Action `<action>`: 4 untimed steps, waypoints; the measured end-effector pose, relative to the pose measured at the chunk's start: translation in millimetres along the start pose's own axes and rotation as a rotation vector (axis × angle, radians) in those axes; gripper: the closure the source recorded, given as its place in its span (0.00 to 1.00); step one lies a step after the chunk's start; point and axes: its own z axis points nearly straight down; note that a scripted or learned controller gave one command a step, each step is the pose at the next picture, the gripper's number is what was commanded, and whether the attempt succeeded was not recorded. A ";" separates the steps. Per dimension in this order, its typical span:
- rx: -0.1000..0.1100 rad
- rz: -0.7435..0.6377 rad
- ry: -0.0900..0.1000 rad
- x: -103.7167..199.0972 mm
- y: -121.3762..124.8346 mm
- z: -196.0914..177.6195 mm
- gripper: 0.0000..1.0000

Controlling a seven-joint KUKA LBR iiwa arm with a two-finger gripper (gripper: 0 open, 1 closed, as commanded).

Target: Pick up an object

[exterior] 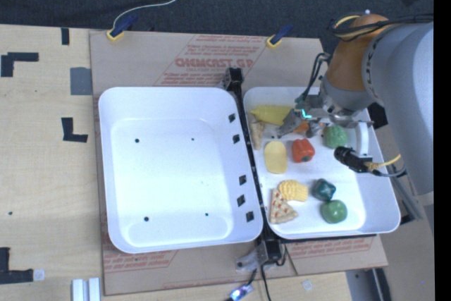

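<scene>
The two-finger gripper [299, 125] hangs low over the upper part of the right white bin [380, 222]; whether it is spread or pressed together I cannot tell, and nothing shows pinched in it. The small red rounded toy [303, 150] lies just beside it at about 6 o'clock, likely the nearest pick. The pale yellow leaf-shaped toy [269, 113] lies near at 10 o'clock, its long axis running 3 to 9. A light green rounded toy [335, 135] sits at 3 o'clock.

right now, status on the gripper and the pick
Gripper low in the right bin, among the toys near the yellow piece. Nothing seen between its fingers. Red piece and green piece crowd close.
</scene>
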 end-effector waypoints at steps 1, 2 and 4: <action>0.001 -0.001 0.000 0.6 0.0 -9.8 1.00; 0.001 -0.001 0.000 0.6 -0.1 -9.2 0.00; 0.026 0.004 -0.007 25.0 21.3 2.1 1.00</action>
